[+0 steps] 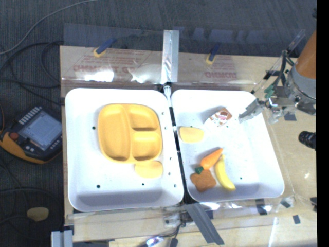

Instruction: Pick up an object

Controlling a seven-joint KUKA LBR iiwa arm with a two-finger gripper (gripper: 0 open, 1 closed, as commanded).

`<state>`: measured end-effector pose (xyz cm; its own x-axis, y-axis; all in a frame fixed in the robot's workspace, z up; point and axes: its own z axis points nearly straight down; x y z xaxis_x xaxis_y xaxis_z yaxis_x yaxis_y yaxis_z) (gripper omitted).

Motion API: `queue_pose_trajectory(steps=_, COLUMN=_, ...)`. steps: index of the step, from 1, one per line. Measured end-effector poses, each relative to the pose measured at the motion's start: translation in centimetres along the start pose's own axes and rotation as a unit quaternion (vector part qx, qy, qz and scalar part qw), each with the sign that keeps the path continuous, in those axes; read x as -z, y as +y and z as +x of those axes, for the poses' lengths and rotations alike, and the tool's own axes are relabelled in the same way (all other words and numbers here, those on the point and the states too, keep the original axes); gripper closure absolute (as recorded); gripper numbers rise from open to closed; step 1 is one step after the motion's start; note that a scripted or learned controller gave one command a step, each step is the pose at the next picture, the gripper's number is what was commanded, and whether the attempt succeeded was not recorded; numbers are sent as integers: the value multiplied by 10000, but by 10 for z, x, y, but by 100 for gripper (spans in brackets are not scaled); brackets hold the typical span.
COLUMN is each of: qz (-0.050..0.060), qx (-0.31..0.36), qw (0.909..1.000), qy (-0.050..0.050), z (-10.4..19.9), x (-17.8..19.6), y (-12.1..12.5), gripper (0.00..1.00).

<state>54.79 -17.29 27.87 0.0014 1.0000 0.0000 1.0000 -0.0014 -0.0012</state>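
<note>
Nearest us in the right bin (267,153) we've got a banana (224,175), a carrot (211,158) and a brown piece (203,180) bunched together, all untouched. Further back sits a small white-and-red thing (220,118). The gripper (250,110) hangs over that bin's far right edge with nothing in it; open or closed, we can't tell. So the pick hasn't happened yet.

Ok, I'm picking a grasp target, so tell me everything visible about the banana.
The banana is a small, smooth yellow piece that looks like plastic toy food. It is gently curved, intact and lying flat on the floor of the right bin, near its front edge, running roughly front to back. Its upper end meets the carrot, and the brown piece sits at its left.
</note>
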Motion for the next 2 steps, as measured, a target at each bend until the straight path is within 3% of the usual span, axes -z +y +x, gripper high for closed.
queue_pose_trajectory(steps=1, qz=9, qx=227, qw=9997, qy=5, z=35, x=-139, y=-19, gripper=0)
queue_pose_trajectory(steps=2, qz=-74, qx=1070, qw=9942, qy=-38, z=60, x=-187, y=-41, gripper=0)
